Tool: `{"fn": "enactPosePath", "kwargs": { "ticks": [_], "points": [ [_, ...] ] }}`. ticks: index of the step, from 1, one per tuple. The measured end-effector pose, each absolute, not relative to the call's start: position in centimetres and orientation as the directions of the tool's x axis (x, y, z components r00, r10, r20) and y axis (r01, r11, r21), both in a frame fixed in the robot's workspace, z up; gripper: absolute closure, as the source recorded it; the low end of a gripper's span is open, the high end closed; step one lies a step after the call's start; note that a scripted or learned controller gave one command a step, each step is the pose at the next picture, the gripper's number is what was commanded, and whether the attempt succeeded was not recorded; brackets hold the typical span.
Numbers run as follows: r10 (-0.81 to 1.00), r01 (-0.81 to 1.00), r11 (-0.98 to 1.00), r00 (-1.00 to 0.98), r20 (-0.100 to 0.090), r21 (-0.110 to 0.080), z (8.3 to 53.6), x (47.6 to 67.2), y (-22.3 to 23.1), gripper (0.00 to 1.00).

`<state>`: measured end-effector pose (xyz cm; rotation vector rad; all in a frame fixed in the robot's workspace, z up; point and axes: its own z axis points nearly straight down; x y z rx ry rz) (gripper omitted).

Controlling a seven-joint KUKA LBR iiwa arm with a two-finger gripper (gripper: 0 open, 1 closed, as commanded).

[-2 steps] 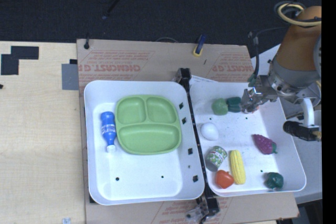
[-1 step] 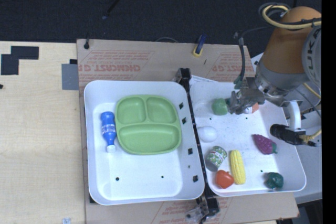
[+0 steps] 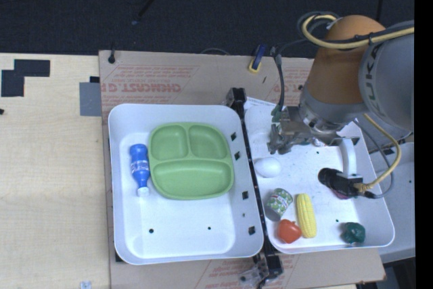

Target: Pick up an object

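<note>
Lowest in the right bin (image 3: pixel 369 203) I see a red vegetable (image 3: pixel 289 231) touching a corn cob (image 3: pixel 306 214) whose long axis runs up the frame. A tin (image 3: pixel 278 203) with a label too blurred to read is beside them, and there is a dark green lump (image 3: pixel 352 233) I cannot identify. Mid-frame, the left bin (image 3: pixel 183 227) holds a green divided plate (image 3: pixel 191 160) and a blue bottle (image 3: pixel 139 169), its cap pointing down-frame, while a white egg (image 3: pixel 268 166) lies by the right bin's left wall, long axis across the frame. Just above the egg hangs the gripper (image 3: pixel 281 140), and I cannot tell how open it is or whether it holds anything.
</note>
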<state>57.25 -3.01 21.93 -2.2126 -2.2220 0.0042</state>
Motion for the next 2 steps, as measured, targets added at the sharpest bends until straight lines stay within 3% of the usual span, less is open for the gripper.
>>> {"fn": "enactPosePath", "kwargs": {
  "ticks": [1,2],
  "points": [
    [1.000,1.000,0.006,-0.006,0.002,-0.001,23.56,57.13,2.55,1.00],
    [1.000,1.000,0.001,-0.001,0.001,-0.005,23.61,56.22,2.60,1.00]
  ]
}}
